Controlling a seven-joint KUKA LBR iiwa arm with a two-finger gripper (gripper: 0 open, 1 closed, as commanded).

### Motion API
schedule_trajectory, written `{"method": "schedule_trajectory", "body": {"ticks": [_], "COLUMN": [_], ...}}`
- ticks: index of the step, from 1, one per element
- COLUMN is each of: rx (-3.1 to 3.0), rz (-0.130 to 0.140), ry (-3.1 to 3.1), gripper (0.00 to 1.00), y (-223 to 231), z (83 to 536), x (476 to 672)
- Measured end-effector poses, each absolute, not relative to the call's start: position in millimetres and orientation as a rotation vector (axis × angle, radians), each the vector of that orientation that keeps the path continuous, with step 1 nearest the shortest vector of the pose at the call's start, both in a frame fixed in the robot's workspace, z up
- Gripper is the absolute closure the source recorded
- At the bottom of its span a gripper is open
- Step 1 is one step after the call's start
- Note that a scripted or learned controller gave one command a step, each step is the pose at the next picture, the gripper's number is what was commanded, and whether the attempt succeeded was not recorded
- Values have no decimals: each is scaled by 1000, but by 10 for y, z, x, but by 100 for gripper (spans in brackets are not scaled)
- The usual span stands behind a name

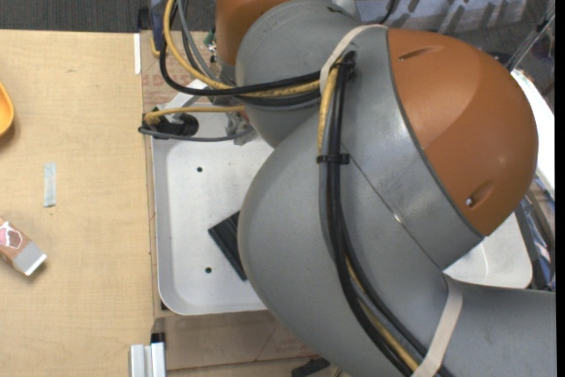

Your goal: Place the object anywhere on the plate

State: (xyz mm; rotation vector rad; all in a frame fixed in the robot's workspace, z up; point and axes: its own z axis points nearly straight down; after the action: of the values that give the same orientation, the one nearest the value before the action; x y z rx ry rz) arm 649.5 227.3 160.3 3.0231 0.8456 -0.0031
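Note:
My grey arm (353, 190) with its orange bands reaches in from the right and covers most of both bins. The left white bin (190, 216) shows beneath it. A dark flat shape (228, 245) pokes out from under the arm on the bin floor; I cannot tell what it is. A curved white surface (508, 265) shows at the lower right, past the arm; whether it is the plate or the bin is unclear.
Yellow and black cables (190, 84) loop off the arm over the bin's far rim. The wooden bench (71, 101) to the left carries an orange item (3, 110) at the edge, a small grey strip (49, 185) and a pink-and-white block (19, 250).

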Motion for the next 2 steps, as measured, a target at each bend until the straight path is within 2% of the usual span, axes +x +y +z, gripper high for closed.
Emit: {"method": "schedule_trajectory", "body": {"ticks": [1, 2], "rx": [2996, 2733], "rz": [-8, -7], "ry": [935, 1545], "gripper": [100, 100], "y": [2270, 2278], "z": [1572, 2103], "x": [6319, 6357]}}
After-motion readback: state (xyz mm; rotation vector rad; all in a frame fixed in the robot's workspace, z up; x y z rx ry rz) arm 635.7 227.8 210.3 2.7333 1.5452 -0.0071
